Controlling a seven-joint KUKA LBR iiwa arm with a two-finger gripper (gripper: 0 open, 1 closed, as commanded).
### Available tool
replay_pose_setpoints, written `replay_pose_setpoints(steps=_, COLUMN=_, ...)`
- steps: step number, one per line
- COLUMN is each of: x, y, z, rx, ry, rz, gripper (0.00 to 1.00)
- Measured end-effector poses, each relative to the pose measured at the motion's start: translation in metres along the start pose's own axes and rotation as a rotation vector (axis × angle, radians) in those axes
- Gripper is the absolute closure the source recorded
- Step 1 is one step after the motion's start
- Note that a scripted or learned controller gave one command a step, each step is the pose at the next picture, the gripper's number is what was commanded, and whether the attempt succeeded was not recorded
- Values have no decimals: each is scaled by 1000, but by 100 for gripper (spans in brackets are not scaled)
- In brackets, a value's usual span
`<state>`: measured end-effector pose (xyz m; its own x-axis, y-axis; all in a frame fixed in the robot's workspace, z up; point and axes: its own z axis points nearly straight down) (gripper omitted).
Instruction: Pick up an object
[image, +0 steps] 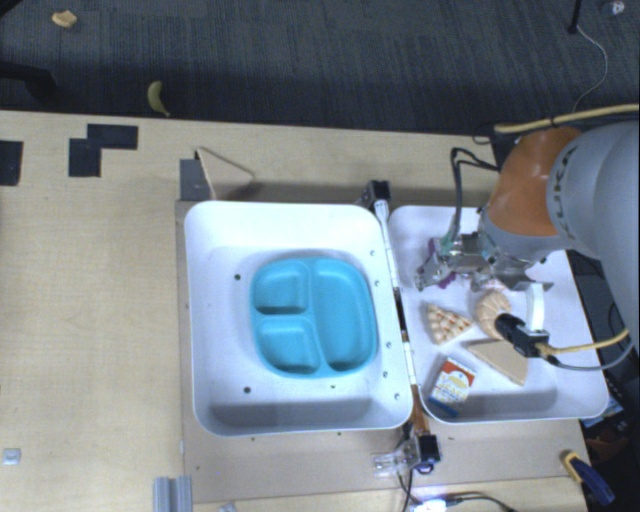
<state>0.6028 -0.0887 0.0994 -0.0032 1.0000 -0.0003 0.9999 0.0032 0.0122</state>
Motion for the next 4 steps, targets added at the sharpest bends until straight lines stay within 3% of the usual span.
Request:
replay_pose_setpoints(steps=1, x=1, y=2, z=-11, rx=-3, ry=1, rz=-1, gripper=100)
replay_pose_setpoints(steps=2, x=1, y=1, z=-11, rx=-3, ry=0, rz=-2, gripper=0)
replay_pose_setpoints(steps=3, x=2, y=3, z=-22, rx=-7, ry=1, rz=-3, gripper=100)
replay_pose_setpoints(steps=4, x=2, y=3, z=-22, rx=-7, ry=1, rz=-4, gripper=0)
